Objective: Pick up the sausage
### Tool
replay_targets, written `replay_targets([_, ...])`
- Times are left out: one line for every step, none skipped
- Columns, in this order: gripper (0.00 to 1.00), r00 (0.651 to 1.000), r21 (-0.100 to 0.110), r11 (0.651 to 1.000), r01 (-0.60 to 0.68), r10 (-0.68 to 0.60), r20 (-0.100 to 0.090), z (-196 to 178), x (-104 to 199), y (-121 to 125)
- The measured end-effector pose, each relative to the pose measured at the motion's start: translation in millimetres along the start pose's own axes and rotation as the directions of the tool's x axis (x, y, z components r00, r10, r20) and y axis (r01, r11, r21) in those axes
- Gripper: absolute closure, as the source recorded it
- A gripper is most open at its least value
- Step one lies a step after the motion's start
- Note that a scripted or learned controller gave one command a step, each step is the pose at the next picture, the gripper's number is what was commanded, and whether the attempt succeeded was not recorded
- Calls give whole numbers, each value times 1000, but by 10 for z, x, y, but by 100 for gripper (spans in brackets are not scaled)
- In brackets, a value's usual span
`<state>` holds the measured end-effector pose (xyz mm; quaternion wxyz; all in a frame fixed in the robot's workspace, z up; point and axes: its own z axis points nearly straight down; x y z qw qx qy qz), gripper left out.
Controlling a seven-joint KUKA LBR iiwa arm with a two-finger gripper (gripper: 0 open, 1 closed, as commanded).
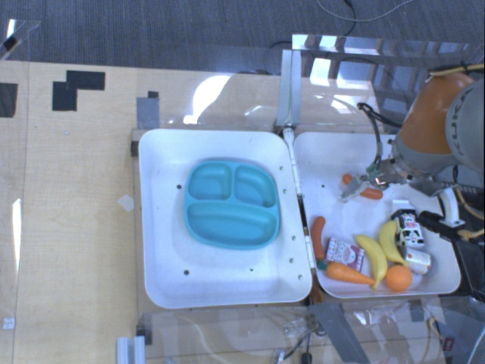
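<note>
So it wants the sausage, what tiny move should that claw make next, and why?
Probably a short slide toward the left wall of the right bin. The gripper sits by a small orange piece near the bin's middle, while the sausage lies lower down against the left wall, untouched, above the carrot.

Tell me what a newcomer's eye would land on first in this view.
First the bright blue divided plate, alone in the middle of the left bin. Then the grey arm with its orange band, reaching in from the right over the right bin, its gripper low beside a small orange-red piece. Last, food crowded along that bin's near edge: a sausage, carrot, bananas and an orange.
</note>
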<state>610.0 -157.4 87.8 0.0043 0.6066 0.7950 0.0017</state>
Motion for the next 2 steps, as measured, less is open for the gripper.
replay_targets([100, 1000, -1, 1000, 3, -3, -5, -86, 24, 25])
replay_targets([100, 995, 5, 995, 101, -101, -5, -953, 688, 408])
